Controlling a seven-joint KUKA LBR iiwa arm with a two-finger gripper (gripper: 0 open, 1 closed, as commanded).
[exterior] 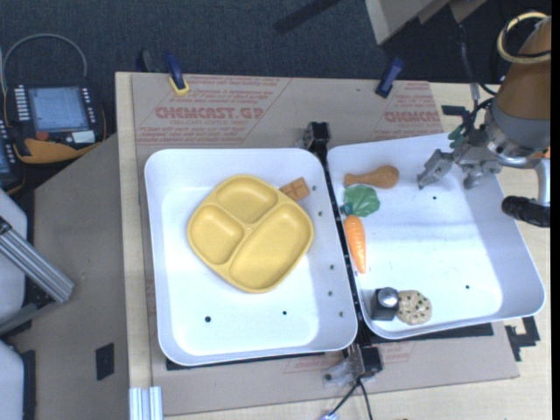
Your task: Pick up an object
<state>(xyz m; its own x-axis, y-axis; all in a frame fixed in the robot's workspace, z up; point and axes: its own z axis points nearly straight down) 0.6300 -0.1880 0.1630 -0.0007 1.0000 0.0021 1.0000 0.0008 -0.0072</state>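
Pincer (pixel 453 166) spread and holding nothing, over right bin (pixel 490 287) near far rim, bare floor beneath, drumstick (pixel 372 178) apart.

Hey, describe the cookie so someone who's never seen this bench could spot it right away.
Look at the right-hand white bin, then its near left corner. The cookie lies there, touching a small dark, silvery round object on its left. It is the only flat, tan, speckled disc; the carrot farther up the bin's left side is long and orange.
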